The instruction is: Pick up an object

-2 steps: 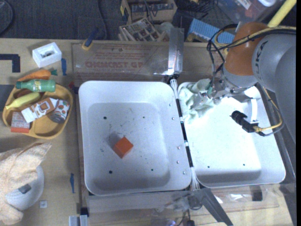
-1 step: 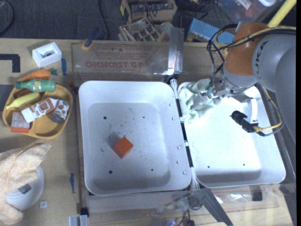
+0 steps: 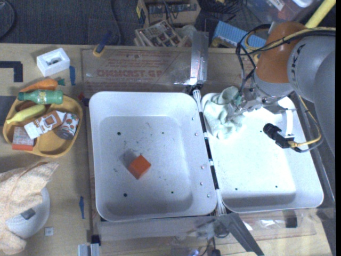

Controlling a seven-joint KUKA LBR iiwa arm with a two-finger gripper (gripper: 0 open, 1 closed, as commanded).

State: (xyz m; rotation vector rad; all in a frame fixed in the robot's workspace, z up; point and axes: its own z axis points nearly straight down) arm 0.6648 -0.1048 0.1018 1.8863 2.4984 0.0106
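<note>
An orange block [image 3: 139, 166] lies in the left bin [image 3: 106, 111], a little left of its middle. A pale green and white crumpled cloth [image 3: 219, 120] sits in the far left corner of the right bin [image 3: 266, 191]. My gripper [image 3: 237, 103] hangs over that cloth, down at its upper right part, under the grey arm with the orange band [image 3: 277, 47]. The arm and the cloth hide the finger ends.
A yellow bowl [image 3: 42, 143] with toy food stands left of the bins. A white box [image 3: 53, 62] and a clear plastic sheet [image 3: 144, 68] lie behind them. A black cable plug [image 3: 274, 134] hangs over the right bin. A beige cloth [image 3: 24, 188] rests at front left.
</note>
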